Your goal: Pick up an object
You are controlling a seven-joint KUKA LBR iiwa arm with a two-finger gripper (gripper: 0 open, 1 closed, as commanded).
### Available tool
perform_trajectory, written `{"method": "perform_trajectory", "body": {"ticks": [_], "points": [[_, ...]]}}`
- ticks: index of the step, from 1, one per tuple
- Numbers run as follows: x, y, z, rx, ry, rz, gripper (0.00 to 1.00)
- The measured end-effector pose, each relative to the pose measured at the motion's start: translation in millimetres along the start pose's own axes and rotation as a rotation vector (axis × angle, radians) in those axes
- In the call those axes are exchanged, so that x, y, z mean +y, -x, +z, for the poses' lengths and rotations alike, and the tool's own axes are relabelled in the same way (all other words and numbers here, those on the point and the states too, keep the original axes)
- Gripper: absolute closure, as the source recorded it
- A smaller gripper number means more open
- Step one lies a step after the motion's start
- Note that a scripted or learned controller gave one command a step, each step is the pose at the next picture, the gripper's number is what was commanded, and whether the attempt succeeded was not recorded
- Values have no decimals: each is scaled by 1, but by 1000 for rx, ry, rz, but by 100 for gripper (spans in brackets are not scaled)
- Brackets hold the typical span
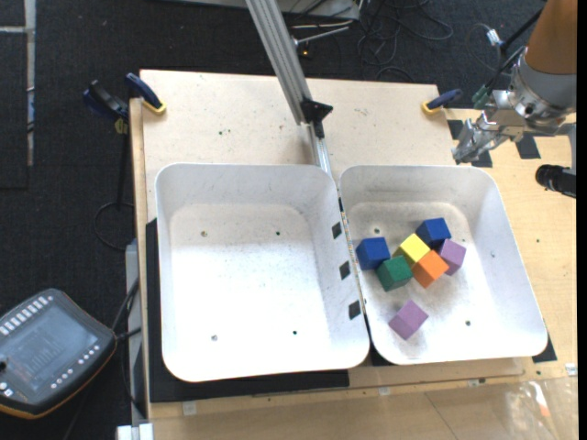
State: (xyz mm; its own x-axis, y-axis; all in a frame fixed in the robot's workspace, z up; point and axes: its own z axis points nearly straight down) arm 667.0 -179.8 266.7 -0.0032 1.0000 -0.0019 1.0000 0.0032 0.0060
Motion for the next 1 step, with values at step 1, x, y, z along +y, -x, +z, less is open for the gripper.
{"method": "perform_trajectory", "body": {"ticks": [1], "points": [[-17,-42,12,2,-8,-2,100]]}}
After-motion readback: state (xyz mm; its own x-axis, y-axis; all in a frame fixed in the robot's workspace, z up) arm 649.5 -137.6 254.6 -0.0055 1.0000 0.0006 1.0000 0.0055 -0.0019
